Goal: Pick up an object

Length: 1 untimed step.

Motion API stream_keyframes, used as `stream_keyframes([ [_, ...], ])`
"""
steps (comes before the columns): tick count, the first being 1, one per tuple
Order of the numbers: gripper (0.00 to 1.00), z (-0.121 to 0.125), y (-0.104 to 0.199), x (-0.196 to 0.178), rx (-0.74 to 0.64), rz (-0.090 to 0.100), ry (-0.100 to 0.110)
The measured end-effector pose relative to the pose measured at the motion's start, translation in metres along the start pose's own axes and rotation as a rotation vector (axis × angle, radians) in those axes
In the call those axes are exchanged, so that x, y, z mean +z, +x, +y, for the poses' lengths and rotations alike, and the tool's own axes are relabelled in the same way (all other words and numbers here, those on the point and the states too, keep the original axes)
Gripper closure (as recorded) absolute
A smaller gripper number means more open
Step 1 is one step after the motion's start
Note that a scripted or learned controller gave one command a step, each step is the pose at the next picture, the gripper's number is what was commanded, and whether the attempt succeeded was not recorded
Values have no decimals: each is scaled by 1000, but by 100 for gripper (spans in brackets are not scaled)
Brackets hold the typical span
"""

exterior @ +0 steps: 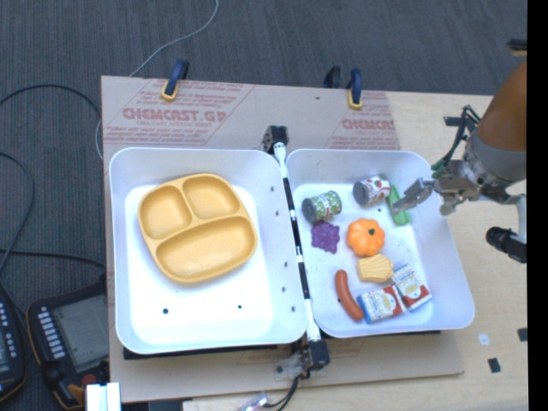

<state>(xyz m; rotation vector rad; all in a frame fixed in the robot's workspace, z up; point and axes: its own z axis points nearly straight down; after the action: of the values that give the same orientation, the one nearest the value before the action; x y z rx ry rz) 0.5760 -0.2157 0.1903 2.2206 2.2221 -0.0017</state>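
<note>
The desk (171, 110) carries two white bins. The left bin (128, 229) holds a yellow tray (199, 227). The right bin (445, 264) holds a pumpkin (366, 237), sausage (348, 294), two cartons (394, 296), cheese (375, 269), two cans (322, 205), grapes (325, 236) and a green piece (399, 206). The end effector (421, 193) sits at this bin's right rim beside the green piece; whether it is wide or narrow I cannot tell.
</note>
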Motion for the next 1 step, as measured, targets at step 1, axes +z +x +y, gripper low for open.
stream_keyframes([
  [1, 0, 23, 38, 95, 0, -2, -5],
])
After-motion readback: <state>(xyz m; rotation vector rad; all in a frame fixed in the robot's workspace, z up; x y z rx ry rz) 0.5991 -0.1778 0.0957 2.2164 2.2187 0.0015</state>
